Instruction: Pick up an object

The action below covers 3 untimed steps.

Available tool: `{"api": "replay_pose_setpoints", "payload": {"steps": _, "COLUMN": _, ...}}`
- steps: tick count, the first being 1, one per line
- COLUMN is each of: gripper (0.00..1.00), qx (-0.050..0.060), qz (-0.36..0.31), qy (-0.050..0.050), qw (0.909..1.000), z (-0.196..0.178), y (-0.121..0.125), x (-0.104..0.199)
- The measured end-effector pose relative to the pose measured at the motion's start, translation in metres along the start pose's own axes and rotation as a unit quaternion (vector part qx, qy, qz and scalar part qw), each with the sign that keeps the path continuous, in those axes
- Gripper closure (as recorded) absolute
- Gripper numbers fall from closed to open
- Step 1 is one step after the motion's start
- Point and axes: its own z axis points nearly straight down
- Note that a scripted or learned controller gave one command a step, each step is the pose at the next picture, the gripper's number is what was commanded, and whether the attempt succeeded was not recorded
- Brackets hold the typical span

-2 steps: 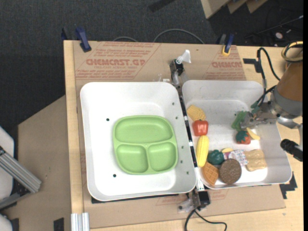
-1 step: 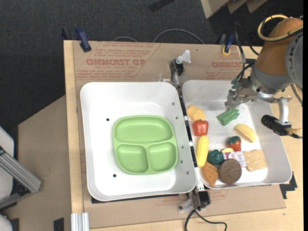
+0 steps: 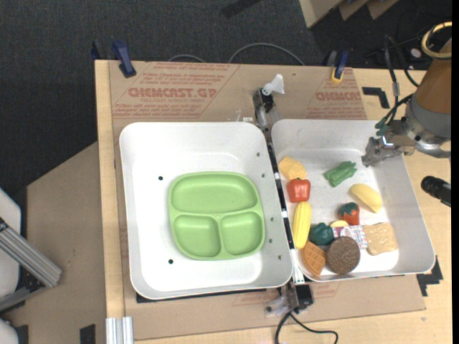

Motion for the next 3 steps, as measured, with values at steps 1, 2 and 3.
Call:
{"api": "replay_pose_setpoints", "payload": {"steps": 1, "gripper": 1.0, "qx": 0.004, "qz": -0.003, "qy": 0.003, "qw": 1.0, "z": 0.011, "y": -0.024, "x": 0.038}}
{"api": "replay_pose_setpoints", "payload": {"steps": 2, "gripper": 1.0, "qx": 0.0, "qz": 0.001, "qy": -0.001, "qw": 1.0, "z": -0.019, "y": -0.042, "x": -0.028}}
{"api": "replay_pose_setpoints", "payload": {"steps": 3, "gripper": 0.0, "qx": 0.001, "qz": -0.002, "qy": 0.001, "qw": 1.0, "z": -0.017, "y": -0.041, "x": -0.023}}
